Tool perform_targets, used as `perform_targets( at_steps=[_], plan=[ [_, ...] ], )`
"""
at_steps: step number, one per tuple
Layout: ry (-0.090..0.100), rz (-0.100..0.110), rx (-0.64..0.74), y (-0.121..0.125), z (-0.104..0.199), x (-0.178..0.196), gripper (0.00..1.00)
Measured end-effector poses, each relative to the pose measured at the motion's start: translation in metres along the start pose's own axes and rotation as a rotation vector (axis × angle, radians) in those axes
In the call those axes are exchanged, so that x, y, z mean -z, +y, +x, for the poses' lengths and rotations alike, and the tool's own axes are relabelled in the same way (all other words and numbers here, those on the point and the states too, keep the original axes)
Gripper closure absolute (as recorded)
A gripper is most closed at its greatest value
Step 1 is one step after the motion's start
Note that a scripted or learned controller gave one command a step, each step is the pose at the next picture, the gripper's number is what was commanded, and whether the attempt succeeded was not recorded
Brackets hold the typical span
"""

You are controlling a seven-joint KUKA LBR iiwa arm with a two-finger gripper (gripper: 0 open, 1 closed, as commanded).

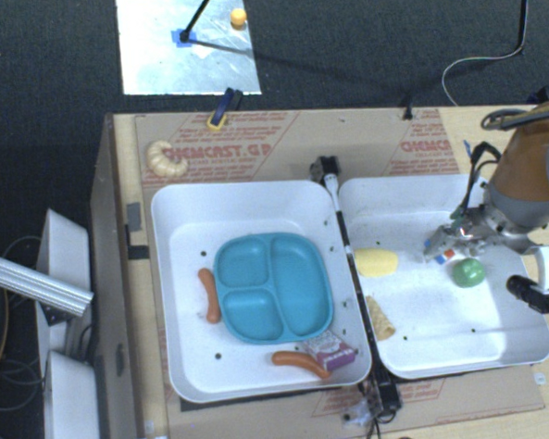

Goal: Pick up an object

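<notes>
1. Nearest the camera, along the front wall of the left bin point(182, 294), lie an orange sausage point(299, 362) and a small purple packet point(338, 356), touching each other near the bin's front right corner.
2. Filling the middle of that bin is a blue divided plate point(271, 286) with three compartments.
3. Beside the plate's left rim, a second orange sausage point(210, 295) lies lengthwise, close to the plate but apart from it.
4. Over in the right bin point(422, 353), a tan, crumbly piece point(381, 317) rests against the left wall, toward the front.
5. Just behind it, also near the left wall, sits a pale yellow object point(376, 262).
6. Toward the right side of the same bin lies a green ball point(467, 272).
7. Reaching in from the right, the grey arm point(532, 184) with its orange band hangs over that bin's right edge, and the gripper point(448, 247) is low, just behind and left of the green ball.
8. Whether the pincer is open, closed or gripping anything cannot be told; its tips are a blur of grey, red and blue.
9. Behind both bins, a cardboard sheet point(279, 149) carries a cream ridged toy point(166, 157) at its back left corner.
</notes>
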State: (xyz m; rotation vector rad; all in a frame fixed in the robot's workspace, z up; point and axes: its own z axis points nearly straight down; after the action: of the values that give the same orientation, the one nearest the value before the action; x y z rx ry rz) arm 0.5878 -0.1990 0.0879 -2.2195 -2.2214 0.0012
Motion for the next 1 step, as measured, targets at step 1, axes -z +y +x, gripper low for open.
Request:
perform_targets(
  at_steps=[1],
  plan=[
    [-0.001, -0.003, 0.0, -0.0253, -0.0077, -0.0035, 0.0]
  ],
)
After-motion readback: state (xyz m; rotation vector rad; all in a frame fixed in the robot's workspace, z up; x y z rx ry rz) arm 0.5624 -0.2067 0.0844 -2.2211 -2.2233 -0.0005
